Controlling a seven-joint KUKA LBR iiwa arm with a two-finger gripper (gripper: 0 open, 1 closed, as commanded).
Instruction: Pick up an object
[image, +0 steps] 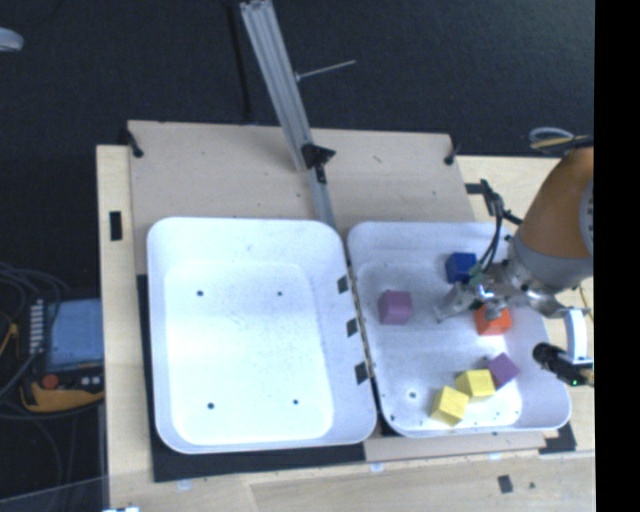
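Note:
The right bin (400, 245) holds several small blocks. A blue block (460, 266) lies near its far side, a mauve block (395, 306) toward its left, and an orange block (493, 321) right of centre. Near the front sit a purple block (503, 368) and two yellow blocks (477, 384) (450, 404). My gripper (470, 298) hangs low over the bin between the blue and orange blocks, close to the orange block's upper left edge. I see no block lifted off the bin floor.
The left bin (250, 330) stands beside the right one. A slanted metal rail (290, 110) runs down from the top to the gap between the bins. The arm's orange band (560, 210) fills the right edge above the bin.

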